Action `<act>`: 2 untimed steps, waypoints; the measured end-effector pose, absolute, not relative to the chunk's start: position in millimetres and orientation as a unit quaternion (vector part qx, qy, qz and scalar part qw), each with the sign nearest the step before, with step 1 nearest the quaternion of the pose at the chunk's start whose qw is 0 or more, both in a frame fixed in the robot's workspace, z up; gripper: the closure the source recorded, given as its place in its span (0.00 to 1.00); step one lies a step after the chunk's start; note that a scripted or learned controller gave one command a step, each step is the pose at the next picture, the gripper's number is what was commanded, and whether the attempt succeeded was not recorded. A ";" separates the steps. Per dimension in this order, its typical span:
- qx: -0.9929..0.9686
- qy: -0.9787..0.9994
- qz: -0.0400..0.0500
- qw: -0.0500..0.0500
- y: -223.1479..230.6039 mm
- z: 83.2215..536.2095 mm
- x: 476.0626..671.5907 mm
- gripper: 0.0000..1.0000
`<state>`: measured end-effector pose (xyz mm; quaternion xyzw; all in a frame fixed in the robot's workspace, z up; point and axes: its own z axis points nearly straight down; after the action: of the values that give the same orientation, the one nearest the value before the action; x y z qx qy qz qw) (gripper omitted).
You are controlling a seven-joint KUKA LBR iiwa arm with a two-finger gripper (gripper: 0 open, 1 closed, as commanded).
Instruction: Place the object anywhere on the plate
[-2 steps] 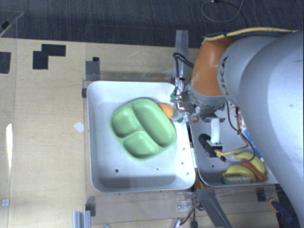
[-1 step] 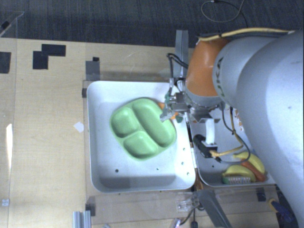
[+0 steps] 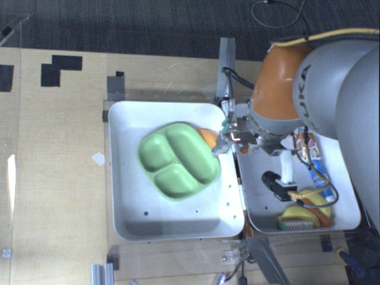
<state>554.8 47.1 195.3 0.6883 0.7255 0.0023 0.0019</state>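
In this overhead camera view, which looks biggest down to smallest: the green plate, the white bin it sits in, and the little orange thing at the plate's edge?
Largest: white bin
Then: green plate
Smallest: orange thing, partly hidden, so its full size is unsure.

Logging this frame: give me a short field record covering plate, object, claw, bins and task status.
plate: green three-compartment plastic plate, lying in the left white bin
object: small orange rounded object, at the plate's upper-right rim, partly hidden
claw: claw, at the left bin's right side, right beside the orange object; whether it grips cannot be told
other bin: right white bin holds a colourful snack packet and yellow and green items
task status: unclear whether the object rests on the plate or just beside it
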 end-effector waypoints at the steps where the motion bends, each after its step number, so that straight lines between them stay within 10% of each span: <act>1: 0.687 0.727 0.004 0.004 47.6 206.1 556.5 1.00; 2: 0.620 0.785 0.002 0.001 86.3 185.0 566.3 1.00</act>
<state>566.3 86.3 185.0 0.6201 0.7845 0.0017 0.0013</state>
